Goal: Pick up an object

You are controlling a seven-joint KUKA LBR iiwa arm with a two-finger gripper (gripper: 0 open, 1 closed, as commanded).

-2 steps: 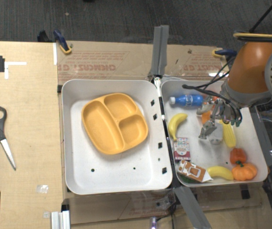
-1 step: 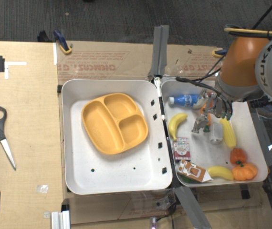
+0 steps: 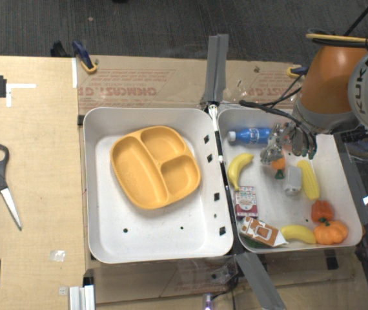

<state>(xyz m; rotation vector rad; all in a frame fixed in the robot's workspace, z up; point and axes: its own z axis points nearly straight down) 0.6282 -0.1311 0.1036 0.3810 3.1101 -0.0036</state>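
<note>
- The gripper [image 3: 286, 146] hangs low over the far middle of the right bin [image 3: 350, 192], and its wrist hides the tips, so I cannot tell whether it is open or closed. Nothing can be seen held in it.
- The likeliest thing to pick is the small orange piece [image 3: 278, 165] just on the near side of the gripper. A grey can [image 3: 292, 181] and a corn cob [image 3: 309, 178] lie close by.
- To do it well, I judge the gripper should centre over one item before dropping, straddle its narrow side, and stay clear of the neighbours so they are not pinched with it.
- The crowding is the risk here: a closing on two things at once, or a glancing nudge, would likely come up with nothing.
- Right bin, near end: a carton [image 3: 261, 232], a banana [image 3: 298, 234] beside it, and a pumpkin [image 3: 330, 231] in the corner.
- Farther in: a red pepper [image 3: 321, 210], a small box [image 3: 245, 202], then a second banana [image 3: 239, 168] by the left wall.
- Far end: a blue bottle [image 3: 250, 135] on its side.
- The left bin [image 3: 106, 237] holds a yellow divided plate [image 3: 156, 166] with nothing on it.
</note>
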